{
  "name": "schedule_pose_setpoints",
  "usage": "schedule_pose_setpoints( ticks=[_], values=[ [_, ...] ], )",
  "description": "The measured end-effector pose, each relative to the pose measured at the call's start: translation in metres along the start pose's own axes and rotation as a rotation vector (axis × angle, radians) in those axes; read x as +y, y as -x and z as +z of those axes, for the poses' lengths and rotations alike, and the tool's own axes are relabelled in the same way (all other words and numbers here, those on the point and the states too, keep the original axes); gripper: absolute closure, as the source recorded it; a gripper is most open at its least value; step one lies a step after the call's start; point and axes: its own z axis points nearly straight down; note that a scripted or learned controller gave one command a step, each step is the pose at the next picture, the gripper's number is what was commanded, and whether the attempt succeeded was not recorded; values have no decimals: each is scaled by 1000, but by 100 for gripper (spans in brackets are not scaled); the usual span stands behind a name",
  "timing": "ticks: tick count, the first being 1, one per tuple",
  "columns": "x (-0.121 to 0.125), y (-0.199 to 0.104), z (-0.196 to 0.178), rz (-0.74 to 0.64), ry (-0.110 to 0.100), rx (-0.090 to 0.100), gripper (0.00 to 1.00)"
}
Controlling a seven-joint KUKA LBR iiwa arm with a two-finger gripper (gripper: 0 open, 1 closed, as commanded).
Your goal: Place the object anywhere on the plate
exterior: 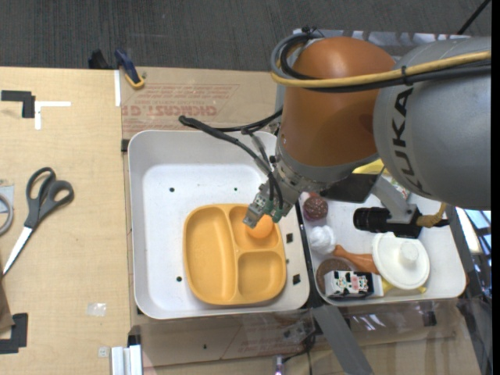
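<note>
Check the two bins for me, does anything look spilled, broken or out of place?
Nothing stands out. The yellow plate lies flat in the left bin, and the right bin holds a crowded but contained pile of items.

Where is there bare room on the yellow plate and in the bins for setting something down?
Free: the plate's long left compartment, its lower right compartment, and the left bin's floor above and left of the plate. Crowded: the upper right compartment, where the tool hangs at an orange ball, and the right bin.
</note>
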Motion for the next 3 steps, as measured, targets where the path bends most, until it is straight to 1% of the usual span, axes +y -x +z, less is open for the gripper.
schedule_pose_setpoints(
  ticks=[1,2,3],
  values=[
    [0,0,0,0,0,0,0],
    [0,1,-8,-1,-2,-1,100],
    [0,1,-8,-1,-2,-1,0]
  ],
)
